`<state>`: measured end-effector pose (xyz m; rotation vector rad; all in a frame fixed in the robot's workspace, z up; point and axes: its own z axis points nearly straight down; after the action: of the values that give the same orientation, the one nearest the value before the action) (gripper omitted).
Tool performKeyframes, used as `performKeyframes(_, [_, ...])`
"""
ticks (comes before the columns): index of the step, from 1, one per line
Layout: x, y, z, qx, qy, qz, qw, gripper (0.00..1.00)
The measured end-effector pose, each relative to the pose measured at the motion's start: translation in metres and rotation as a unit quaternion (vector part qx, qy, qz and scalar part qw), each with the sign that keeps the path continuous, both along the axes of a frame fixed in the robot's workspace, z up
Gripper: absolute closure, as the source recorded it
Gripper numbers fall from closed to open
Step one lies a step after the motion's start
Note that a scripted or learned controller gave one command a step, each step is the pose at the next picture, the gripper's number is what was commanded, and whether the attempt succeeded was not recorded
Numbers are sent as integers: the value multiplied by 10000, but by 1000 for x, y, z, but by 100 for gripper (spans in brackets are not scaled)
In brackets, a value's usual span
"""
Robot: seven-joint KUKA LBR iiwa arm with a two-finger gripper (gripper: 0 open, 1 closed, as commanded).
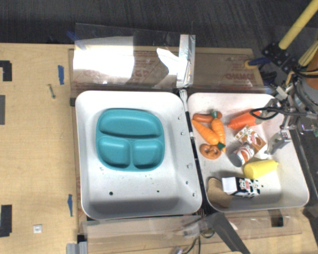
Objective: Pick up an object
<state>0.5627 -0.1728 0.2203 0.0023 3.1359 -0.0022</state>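
I am holding my gripper [279, 141] open with nothing in it, just beside the yellow lemon [261, 168] in the right bin [298, 187], which is looking light, hard and slippery, so I am aiming for its fat middle.

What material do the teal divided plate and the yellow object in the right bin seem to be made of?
The teal divided plate looks like moulded plastic: uniform colour, rounded compartment ridges, soft sheen. The yellow lemon-shaped object is probably plastic or foam toy food; its smooth, evenly coloured surface suggests that, though the view leaves it open.
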Motion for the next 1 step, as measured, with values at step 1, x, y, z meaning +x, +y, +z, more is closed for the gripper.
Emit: performKeyframes(1, [-18, 0, -104, -25, -45, 1021, 9948, 0])
